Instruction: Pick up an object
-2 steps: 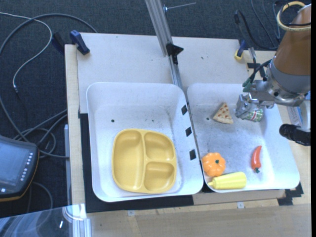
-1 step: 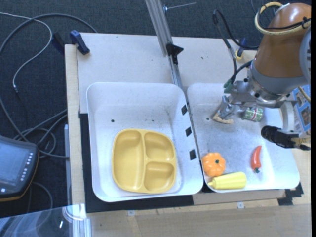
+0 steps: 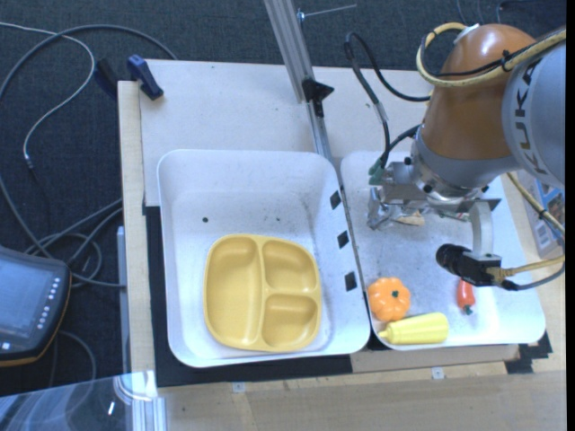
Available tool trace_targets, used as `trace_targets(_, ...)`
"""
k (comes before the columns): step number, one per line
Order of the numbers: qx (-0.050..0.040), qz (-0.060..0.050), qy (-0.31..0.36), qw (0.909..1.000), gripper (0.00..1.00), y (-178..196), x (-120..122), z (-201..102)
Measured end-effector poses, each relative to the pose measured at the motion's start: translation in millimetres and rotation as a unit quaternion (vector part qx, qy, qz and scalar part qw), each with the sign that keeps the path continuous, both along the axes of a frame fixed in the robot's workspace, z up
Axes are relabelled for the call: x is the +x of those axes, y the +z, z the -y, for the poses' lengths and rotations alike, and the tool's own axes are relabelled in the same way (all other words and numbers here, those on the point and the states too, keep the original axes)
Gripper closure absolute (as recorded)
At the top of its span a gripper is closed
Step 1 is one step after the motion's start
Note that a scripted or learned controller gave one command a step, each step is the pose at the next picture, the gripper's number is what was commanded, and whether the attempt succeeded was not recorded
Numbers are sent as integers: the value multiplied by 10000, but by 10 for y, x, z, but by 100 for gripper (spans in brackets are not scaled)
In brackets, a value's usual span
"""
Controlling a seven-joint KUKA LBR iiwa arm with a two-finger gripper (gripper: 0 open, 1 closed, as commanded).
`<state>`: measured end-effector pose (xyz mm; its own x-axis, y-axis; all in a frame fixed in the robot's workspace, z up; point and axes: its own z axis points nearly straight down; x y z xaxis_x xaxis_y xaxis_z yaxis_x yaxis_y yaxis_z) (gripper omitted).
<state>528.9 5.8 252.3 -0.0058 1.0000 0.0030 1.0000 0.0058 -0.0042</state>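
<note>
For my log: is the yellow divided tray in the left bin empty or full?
Empty: the yellow divided tray shows bare compartments.

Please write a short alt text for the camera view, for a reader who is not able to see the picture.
A grey and orange robot arm reaches from the right, its tool low over the right bin, which holds a small orange pumpkin, a yellow corn cob and a small red item. The left bin holds a yellow divided tray.

My gripper (image 3: 393, 206) hangs over the right bin (image 3: 512, 241). The pumpkin (image 3: 389, 298) and corn cob (image 3: 417, 329) lie nearer the camera; the divided tray (image 3: 262, 291) sits leftward in the left bin (image 3: 180, 241).
</note>
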Motion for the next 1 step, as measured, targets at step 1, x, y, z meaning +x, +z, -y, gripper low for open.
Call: trace_targets(1,0,-6,1,10000,100,-174,-43,-524)
